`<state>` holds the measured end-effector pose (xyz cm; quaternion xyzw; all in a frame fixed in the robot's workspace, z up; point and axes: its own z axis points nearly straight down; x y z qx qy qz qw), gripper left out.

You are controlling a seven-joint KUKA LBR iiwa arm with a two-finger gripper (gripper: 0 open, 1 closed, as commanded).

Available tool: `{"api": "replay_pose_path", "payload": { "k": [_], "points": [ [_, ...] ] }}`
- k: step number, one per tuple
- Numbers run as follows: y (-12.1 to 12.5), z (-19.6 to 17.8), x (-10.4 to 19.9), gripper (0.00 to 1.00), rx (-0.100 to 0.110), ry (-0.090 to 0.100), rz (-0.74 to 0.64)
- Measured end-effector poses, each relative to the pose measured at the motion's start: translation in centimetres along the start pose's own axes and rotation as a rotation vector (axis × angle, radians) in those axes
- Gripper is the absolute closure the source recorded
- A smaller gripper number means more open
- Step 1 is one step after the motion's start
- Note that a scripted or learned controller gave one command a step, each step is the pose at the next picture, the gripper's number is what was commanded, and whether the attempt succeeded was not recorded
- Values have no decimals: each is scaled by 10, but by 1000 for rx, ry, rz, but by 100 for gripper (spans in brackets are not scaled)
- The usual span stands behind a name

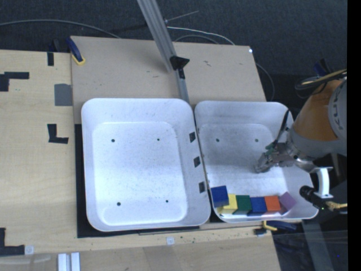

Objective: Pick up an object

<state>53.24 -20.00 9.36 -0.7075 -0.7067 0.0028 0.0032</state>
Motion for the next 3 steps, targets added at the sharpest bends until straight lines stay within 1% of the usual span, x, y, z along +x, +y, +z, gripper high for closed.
{"api": "replay_pose_path", "payload": {
  "k": [1, 2, 3],
  "points": [
    [42, 2, -9, 100, -9, -2, -3],
    [40, 1, -9, 100, -7, -1, -2],
    [57, 1, -9, 100, -8, 0, -3]
  ]
}}
